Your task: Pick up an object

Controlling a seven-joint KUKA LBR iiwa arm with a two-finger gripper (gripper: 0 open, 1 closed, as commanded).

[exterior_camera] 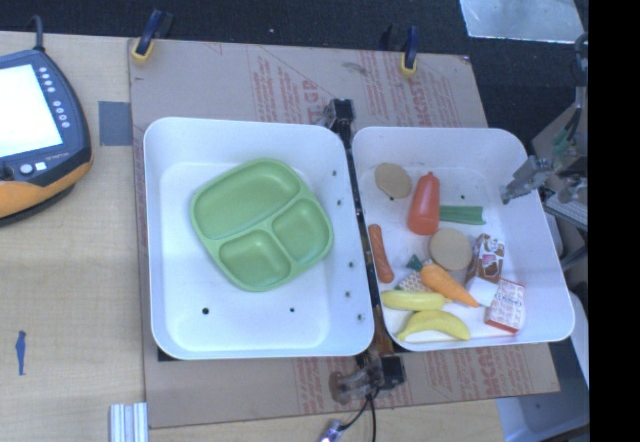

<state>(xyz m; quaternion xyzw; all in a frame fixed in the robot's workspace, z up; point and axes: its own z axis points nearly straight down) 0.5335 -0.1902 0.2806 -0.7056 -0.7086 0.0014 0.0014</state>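
Crowding orange bottle [424,203]: potato [393,180]; cucumber [460,214].

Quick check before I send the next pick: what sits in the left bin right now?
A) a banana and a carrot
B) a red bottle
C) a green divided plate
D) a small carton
C: the green divided plate lies alone in the left bin, while the banana, carrot and red bottle are all in the right bin.
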